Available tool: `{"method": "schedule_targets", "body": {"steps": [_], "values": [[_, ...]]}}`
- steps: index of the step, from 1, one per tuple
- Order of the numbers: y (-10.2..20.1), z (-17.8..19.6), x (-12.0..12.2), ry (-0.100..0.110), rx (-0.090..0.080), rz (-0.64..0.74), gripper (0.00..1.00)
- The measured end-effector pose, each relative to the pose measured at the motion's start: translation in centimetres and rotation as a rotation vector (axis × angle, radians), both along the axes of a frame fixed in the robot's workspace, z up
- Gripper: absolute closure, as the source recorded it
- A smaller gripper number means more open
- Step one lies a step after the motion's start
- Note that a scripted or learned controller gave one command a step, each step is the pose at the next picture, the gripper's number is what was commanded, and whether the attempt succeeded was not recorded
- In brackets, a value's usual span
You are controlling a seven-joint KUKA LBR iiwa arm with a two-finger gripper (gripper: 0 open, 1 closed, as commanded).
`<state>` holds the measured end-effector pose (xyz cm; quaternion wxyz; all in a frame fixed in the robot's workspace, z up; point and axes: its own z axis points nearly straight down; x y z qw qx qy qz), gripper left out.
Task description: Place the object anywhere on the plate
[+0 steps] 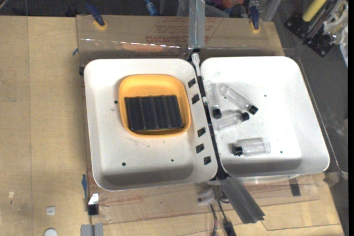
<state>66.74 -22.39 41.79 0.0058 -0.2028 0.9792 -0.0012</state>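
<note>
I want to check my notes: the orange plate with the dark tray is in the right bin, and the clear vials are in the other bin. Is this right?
Not quite. The camera view shows the orange plate with the dark tray in the left bin; the clear vials lie in the other bin, the right one.

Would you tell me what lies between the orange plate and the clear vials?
In the camera view, the divider where both bins meet separates the orange plate from the clear vials.
</note>
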Motion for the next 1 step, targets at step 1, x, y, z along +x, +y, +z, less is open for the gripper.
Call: {"method": "schedule_targets", "body": {"steps": [1], "values": [[0.29, 1.21, 0.07, 0.001, -0.002, 0.278, 1.0]]}}
